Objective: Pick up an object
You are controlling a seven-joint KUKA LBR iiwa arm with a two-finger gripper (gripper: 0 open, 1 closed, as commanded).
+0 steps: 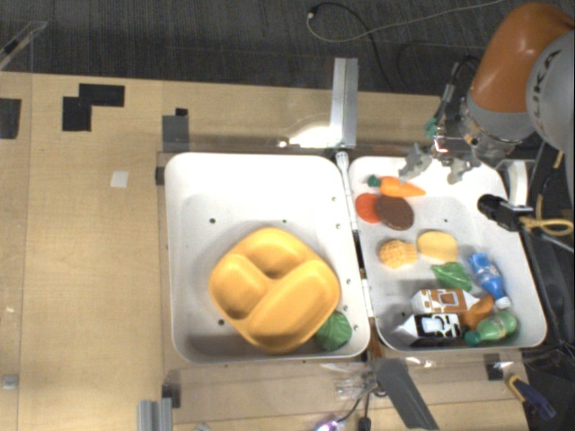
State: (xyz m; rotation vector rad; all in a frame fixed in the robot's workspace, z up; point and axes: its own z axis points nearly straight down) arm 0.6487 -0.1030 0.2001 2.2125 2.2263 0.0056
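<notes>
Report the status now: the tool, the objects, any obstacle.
Tool open, above right bin's far edge, holding nothing. Nearest: orange plastic carrot, untouched. Other toys crowd right white bin; no obstacle between.

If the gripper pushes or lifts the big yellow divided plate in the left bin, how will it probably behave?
The yellow plate looks like moulded plastic, so it is probably stiff and light for its size. It is wide next to the gripper, so only a rim grasp seems feasible. It sits tilted, its edge over a green item, so a push may rock or slide it.
</notes>
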